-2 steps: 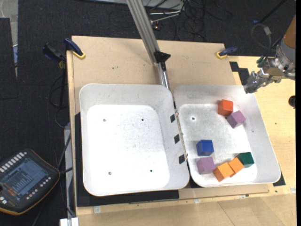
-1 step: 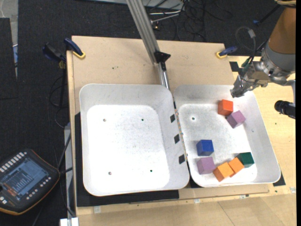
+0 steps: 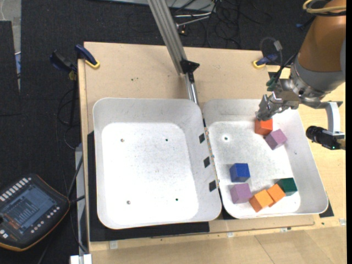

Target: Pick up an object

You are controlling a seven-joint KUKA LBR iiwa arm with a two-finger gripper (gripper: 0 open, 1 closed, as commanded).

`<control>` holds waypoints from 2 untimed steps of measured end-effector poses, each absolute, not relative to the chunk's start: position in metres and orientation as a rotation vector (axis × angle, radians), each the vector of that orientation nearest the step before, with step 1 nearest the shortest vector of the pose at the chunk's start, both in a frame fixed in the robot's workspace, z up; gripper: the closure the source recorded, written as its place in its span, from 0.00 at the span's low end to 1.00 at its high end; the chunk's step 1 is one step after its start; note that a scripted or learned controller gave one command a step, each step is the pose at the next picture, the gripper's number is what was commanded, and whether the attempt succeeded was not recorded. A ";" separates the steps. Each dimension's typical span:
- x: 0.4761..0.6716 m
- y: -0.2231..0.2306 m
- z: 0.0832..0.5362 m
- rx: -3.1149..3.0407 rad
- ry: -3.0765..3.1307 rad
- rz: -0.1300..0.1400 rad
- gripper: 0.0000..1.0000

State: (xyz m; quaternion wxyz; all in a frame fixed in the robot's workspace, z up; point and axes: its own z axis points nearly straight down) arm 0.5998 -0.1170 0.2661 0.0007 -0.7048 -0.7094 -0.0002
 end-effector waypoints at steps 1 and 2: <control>0.589 -0.061 0.269 -2.211 -2.230 -0.002 1.00; 0.570 -0.005 0.271 -2.210 -2.230 -0.001 1.00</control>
